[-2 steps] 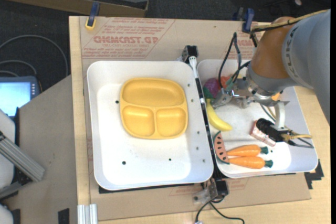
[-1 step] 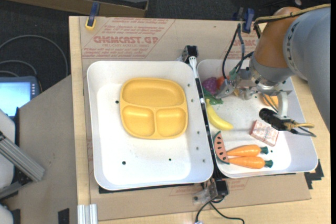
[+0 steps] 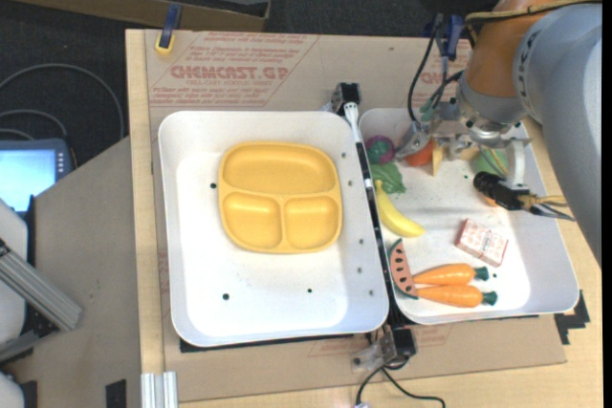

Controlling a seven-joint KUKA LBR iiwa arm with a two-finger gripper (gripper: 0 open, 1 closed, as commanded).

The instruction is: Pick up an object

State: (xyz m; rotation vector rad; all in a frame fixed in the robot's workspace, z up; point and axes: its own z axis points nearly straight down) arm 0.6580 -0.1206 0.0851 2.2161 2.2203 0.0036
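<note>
Your two-finger gripper (image 3: pixel 438 146) sits crowded at the right white bin's (image 3: pixel 550 296) far edge; finger state can't be told. The glossy yellow sectioned plastic tray (image 3: pixel 280 196) leaves smooth open floor around it.

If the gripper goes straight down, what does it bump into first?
Probably the orange toy piece just under the gripper at the back of the right bin, though depth is hard to judge.

Arm comes in from the right, big grey link up top, orange band just above the wrist, pointing pretty much straight down. Gripper (image 3: pixel 457 140) hangs low at the far right, can't make out much more.
</note>
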